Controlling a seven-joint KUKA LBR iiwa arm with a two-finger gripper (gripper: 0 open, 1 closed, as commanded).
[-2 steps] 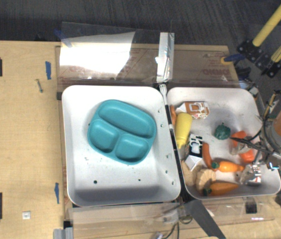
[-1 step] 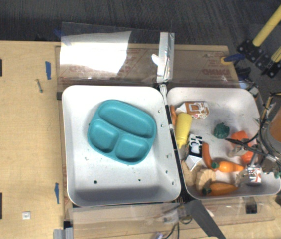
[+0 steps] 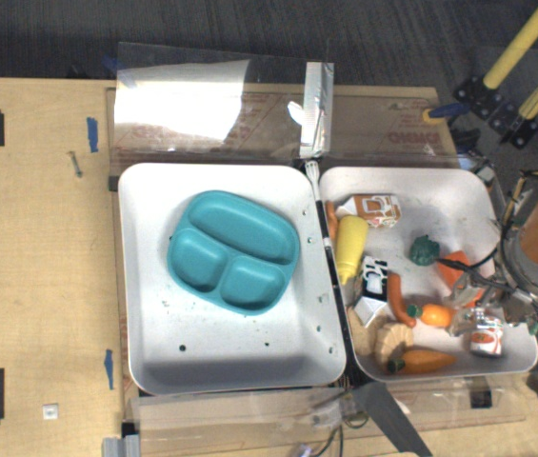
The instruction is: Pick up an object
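Observation:
The right bin (image 3: 459,187) holds several toy foods. Among them are a yellow bottle (image 3: 351,246), a white and orange packet (image 3: 375,209), a green piece (image 3: 425,249), a red sausage (image 3: 395,298), an orange fruit (image 3: 435,317), a carrot (image 3: 428,358) and a small red and white can (image 3: 486,338). My gripper (image 3: 476,298) hangs low over the right side of this bin, between the orange fruit and the can, just below a red-orange piece (image 3: 452,267). Cables and the wrist hide its tips.
The left bin (image 3: 145,255) carries a teal divided plate (image 3: 233,250). A black and white card (image 3: 374,276) and a tan biscuit shape (image 3: 392,339) lie among the toys. Clear plastic guards stand behind the bins. Yellow-legged equipment (image 3: 521,36) sits at the top right.

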